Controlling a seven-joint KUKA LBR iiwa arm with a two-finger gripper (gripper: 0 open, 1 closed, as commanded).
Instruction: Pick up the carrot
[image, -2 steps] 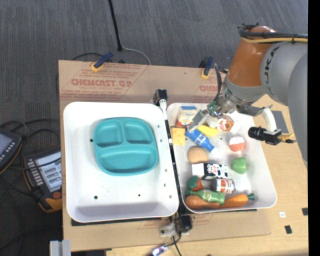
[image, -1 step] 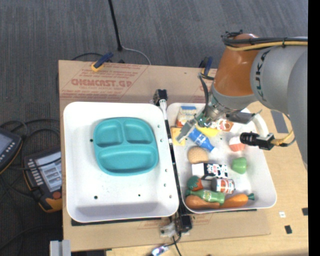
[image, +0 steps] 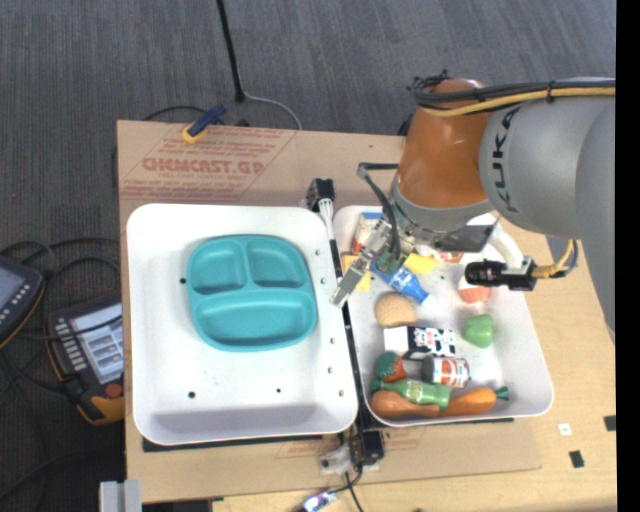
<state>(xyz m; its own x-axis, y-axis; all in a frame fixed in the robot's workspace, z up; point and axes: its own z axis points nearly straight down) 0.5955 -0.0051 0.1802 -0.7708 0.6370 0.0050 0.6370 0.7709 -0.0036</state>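
We saw the carrot (image: 468, 402) lying along the near edge of the right bin (image: 530, 345), packed tight among other toys. The left bin (image: 160, 330) had open room around a teal plate (image: 250, 291). The gripper (image: 358, 268) hung over the wall between the bins; we could not tell how far it was open.

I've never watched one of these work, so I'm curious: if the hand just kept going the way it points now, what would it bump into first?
Probably the rim between the two bins: the hand points down-left toward it. Depth is hard to judge from above. The carrot lies well off that line.
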